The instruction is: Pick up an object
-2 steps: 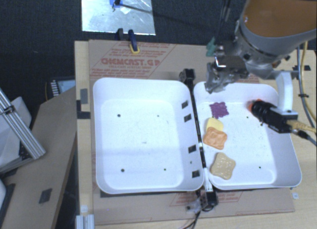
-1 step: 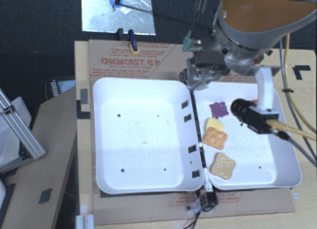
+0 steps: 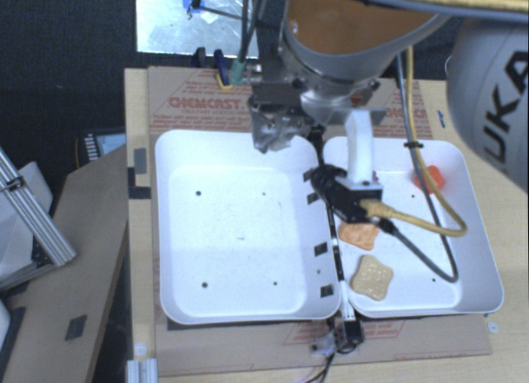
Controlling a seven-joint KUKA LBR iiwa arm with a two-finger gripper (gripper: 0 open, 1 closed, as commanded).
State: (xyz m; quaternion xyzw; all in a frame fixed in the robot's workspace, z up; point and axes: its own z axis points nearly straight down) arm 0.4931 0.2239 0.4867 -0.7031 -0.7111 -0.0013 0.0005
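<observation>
In the right bin (image 3: pixel 475 241) lie three things: a small orange-red piece (image 3: pixel 430 179) near the far right, a flat orange piece (image 3: pixel 359 235) close to the divider, and a tan biscuit-shaped piece (image 3: pixel 372 278) near the front. My gripper (image 3: pixel 271 133) hangs from the grey and orange arm over the far edge of the left bin (image 3: pixel 178 208), near its right corner. It is well apart from all three pieces, and nothing shows in its grip.
The two white bins sit side by side on a cardboard sheet (image 3: pixel 198 100) on the bench. A yellow cable (image 3: pixel 430 224) loops over the right bin. An aluminium frame (image 3: pixel 33 216) stands off the bench at the left.
</observation>
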